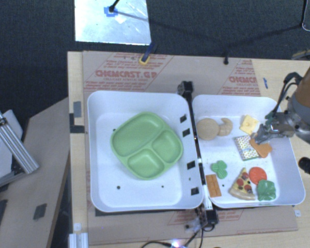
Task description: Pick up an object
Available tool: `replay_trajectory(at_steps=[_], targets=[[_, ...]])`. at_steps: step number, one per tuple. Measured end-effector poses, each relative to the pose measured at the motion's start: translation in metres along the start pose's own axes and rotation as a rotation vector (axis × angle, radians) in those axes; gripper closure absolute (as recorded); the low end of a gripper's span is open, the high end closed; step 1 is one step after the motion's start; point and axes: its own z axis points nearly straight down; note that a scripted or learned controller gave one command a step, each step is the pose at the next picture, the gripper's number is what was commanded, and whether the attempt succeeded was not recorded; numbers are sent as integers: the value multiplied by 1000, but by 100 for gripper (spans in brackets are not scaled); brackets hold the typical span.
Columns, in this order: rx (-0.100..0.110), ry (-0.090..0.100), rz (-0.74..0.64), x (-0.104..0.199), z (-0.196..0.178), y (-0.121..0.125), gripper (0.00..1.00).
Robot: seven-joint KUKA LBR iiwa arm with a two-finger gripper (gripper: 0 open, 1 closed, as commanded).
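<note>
Camera view: my tool over the right bin

Left bin (pixel 101 138) holds a green divided plate (pixel 146 145). Right bin (pixel 292 190) holds toy foods. My tool (pixel 260 135) hangs low there, touching an orange piece (pixel 262 150); grip state unclear.

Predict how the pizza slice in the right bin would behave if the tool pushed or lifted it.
The pizza slice looks like a flat toy, so probably stiff and light. Lying low, it should slide rather than roll. Its thin edge may be hard to pinch, and the red piece beside it could get nudged.
</note>
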Motion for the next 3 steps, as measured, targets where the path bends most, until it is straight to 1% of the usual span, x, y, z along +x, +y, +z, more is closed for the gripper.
replay_trajectory(at_steps=[1, 2, 3], targets=[[-1, 0, 0, 49, -6, -4, 100], [-1, 1, -2, 111, -12, -3, 100], [-1, 0, -1, 160, -18, 0, 100]])
